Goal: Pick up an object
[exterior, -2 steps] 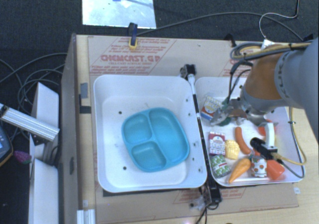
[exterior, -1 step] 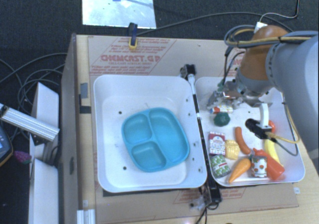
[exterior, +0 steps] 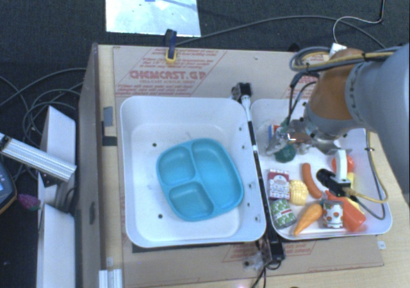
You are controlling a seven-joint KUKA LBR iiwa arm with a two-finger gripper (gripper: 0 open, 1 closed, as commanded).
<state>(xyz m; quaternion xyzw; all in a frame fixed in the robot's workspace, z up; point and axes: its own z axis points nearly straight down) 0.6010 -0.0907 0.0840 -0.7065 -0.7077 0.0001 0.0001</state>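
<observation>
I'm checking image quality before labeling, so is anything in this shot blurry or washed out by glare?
Camera view: the arm looks soft; the white bins' rims run bright, nearly washed out; the blue tray stays clear; the small toys are crisp enough to tell apart.

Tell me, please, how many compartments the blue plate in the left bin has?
3. The blue plate has two compartments side by side across its far half, at upper left and upper right, and one at its near edge. None looks hidden.
</observation>
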